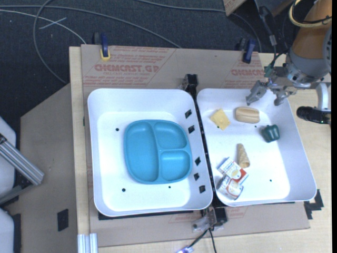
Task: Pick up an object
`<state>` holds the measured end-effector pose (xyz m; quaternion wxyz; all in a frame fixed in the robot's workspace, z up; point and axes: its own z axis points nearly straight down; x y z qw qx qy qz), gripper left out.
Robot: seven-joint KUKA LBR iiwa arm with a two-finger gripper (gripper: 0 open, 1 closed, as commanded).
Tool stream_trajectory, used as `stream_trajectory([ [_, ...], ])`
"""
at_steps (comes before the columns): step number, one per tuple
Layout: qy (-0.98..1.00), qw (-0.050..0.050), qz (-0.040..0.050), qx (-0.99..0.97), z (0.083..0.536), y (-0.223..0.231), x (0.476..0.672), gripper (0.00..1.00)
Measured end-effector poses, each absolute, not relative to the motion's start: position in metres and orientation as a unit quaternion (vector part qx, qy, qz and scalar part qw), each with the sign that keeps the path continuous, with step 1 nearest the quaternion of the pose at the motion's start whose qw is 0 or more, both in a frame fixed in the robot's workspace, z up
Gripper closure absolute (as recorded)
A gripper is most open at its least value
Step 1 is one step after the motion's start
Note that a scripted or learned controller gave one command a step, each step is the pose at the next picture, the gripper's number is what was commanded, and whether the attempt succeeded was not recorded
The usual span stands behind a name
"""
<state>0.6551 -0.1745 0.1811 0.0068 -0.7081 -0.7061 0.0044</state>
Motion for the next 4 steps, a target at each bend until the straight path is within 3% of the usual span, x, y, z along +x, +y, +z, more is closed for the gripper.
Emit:
stream_trajectory([
  [1, -0.707, 0.0, 0.0001, -0.707, 0.191, -0.174, 0.659, 0.0],
  [3, -0.708, 0.003, 0.0009, -0.707, 0.083, -0.181, 0.661, 0.0],
  [4, -0.708, -0.001, -0.0003, -0.706, 0.098, -0.182, 0.664, 1.0],
])
